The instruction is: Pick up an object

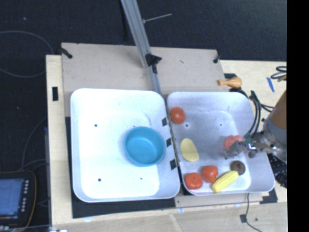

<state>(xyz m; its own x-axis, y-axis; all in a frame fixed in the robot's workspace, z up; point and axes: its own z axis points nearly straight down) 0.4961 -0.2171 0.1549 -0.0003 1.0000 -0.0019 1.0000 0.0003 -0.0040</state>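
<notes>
At right bin (212, 104), near its right wall: gripper (235, 150) low over the floor, on arm (277, 124) entering from the right. Grip state: cannot tell, too dark and small. Just up-view of gripper, touching or nearly so: red piece (231, 141). Just down-view: brown round item (237, 167). Further down and leftward: yellow corn cob (225, 181), red tomato (209, 173), orange-red ball (193, 180). Well left: pale yellow piece (189, 150). Well apart, in left bin (96, 105): blue bowl (144, 146).

Left shallow white plastic bin (87, 178): round blue bowl (144, 146), right of centre. Right shallow white plastic bin (212, 103): yellow corn cob (225, 181), front edge.
</notes>
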